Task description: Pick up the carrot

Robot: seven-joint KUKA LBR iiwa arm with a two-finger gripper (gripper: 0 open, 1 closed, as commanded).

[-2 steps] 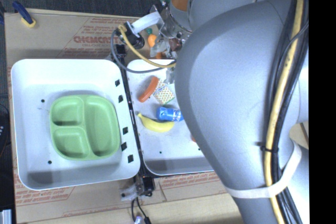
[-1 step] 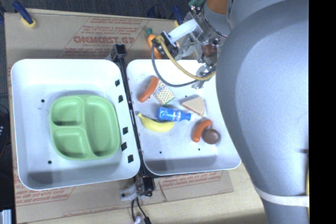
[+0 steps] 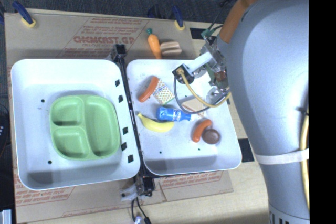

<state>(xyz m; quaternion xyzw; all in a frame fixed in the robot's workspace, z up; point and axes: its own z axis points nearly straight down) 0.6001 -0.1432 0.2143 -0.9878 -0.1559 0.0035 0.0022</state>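
Figure: the bench [image 3: 63,29], seen from above at a slant, with the right bin [image 3: 226,152] taken as the landmark for all positions.

The grey arm [image 3: 273,92] was the largest item, covering the ground to the right of the right bin and reaching over that bin's right rim; an orange band [image 3: 232,21] showed on it beyond the bin's far right corner. The left bin [image 3: 21,113] lay touching the right bin's left wall and carried a green divided plate [image 3: 84,126].

The tool [image 3: 214,77] hung over the far right part of the right bin, with cables looped beneath it; whether its fingers were apart or together could not be told, and no object was seen between them.

The carrot [image 3: 154,45] lay outside the right bin, on the cardboard just beyond its far rim, beside a small bun-like piece [image 3: 170,49].

Inside the right bin, in descending size: a banana [image 3: 155,124] near the centre; a blue bottle-like object [image 3: 172,114] touching the banana; an orange-red sausage-like piece [image 3: 148,88] toward the far left; a second such piece [image 3: 199,130] toward the near right; a dark round object [image 3: 211,136] touching that second piece; and a small speckled block [image 3: 164,94] just beside the first sausage-like piece
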